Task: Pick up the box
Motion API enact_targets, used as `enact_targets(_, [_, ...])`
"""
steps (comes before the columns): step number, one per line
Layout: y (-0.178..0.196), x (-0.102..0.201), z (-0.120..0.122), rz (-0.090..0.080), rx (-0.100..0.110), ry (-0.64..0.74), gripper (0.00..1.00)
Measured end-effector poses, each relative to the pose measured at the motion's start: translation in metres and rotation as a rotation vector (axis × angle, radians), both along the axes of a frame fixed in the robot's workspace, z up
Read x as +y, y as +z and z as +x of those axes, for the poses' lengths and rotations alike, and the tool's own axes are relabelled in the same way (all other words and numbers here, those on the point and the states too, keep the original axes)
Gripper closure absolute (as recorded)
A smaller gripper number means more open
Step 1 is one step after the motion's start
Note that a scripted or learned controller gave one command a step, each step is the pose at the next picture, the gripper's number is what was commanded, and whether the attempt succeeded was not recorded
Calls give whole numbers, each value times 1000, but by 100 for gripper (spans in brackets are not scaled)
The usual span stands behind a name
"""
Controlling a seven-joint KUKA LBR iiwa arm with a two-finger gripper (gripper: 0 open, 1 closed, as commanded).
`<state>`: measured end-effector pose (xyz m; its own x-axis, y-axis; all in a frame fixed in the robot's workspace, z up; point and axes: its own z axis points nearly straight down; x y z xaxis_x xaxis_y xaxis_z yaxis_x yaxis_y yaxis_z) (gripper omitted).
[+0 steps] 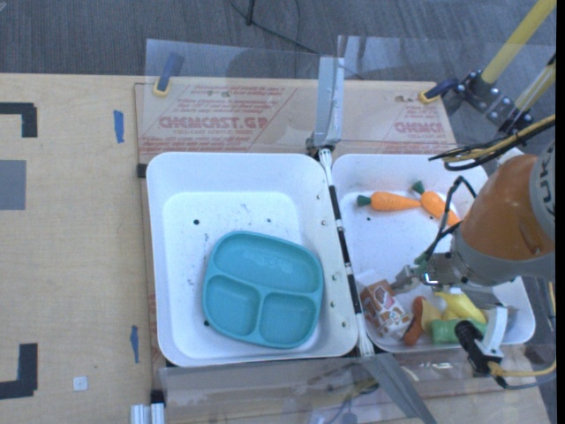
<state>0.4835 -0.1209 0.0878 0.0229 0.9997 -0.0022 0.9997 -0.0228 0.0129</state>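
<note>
Down in the right bin (pixel 388 170), the gripper (pixel 422 276) hovers just beside the box (pixel 381 305), which lies unlifted. Whether its claw is apart or together I cannot tell; grasp and lift seem left to do

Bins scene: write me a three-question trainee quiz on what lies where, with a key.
1. True or false: the teal divided tray lies in the left bin.
2. Which bin holds the two toy carrots? A) left B) right
3. Fill in: the small brown printed box lies near the right bin's ____ corner, on the divider side.

Key
1. True.
2. B; they lie near its far wall, and the gripper hangs over that bin too.
3. Near; it sits beside the yellow and green toy food.
</note>
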Motion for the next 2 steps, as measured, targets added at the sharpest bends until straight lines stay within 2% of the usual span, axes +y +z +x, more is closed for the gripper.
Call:
enact_targets(1, [93,61,4,3,18,-72,0])
enact_targets(2, [-1,27,0,6,3,-196,0])
